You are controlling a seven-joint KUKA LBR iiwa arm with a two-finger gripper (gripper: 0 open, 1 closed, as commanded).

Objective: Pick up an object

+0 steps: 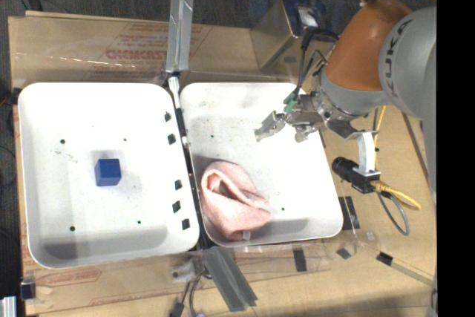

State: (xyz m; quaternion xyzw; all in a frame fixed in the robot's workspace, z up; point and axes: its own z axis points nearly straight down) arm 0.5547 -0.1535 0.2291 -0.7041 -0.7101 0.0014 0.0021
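A crumpled pink cloth (pixel 234 202) lies at the front left of the right bin (pixel 319 182). A small blue cube (pixel 108 171) sits near the middle of the left bin (pixel 44 122). My gripper (pixel 283 129) hovers over the back half of the right bin, up and to the right of the cloth and apart from it. Its fingers stand open with nothing between them.
A grey metal divider (pixel 178 41) runs between the two bins, with black clips along the shared wall. Brown cardboard (pixel 89 41) lies under and behind the bins. The arm's orange band and grey body hang over the right bin's back right corner.
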